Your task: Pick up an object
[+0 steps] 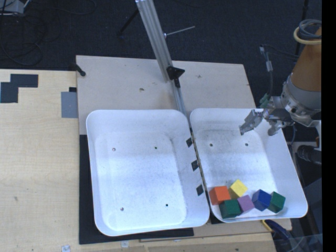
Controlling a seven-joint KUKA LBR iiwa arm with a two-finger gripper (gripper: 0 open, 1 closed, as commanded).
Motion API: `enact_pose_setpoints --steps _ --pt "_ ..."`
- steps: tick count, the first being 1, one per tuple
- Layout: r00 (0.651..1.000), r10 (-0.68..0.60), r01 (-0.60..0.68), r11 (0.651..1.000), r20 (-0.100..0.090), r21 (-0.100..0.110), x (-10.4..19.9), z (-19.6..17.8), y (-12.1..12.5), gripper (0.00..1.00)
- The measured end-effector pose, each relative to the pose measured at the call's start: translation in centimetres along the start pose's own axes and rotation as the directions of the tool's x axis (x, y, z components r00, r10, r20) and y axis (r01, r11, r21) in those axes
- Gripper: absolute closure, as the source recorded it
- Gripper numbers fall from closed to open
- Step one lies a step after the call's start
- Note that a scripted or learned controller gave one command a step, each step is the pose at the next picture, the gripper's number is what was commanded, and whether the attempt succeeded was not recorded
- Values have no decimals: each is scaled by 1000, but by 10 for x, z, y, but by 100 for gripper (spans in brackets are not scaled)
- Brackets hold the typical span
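Tabletop (42, 156) is carrying two white bins; pincer (260, 124) is hovering over the right bin's (273, 156) far edge, fingers spread, gripping nothing, no writing readable.

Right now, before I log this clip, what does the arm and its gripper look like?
The arm comes in from the right: a broad orange section with a pale ring at its top, then a grey metallic wrist collar below it. The gripper is small, grey metal, with thin angular jaws and a greenish spot near its base. A thin dark cable runs down beside the wrist.
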State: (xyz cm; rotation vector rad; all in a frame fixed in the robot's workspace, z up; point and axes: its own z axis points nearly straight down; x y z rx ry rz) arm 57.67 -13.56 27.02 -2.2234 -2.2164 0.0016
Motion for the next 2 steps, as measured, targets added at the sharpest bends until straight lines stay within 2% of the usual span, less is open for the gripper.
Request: enact_pose_setpoints --steps 1,2 --pt "1000 -5 5 1000 -1 2 24 16 16 0" --pt "1000 0 0 1000 -2 10 11 61 -53 0"
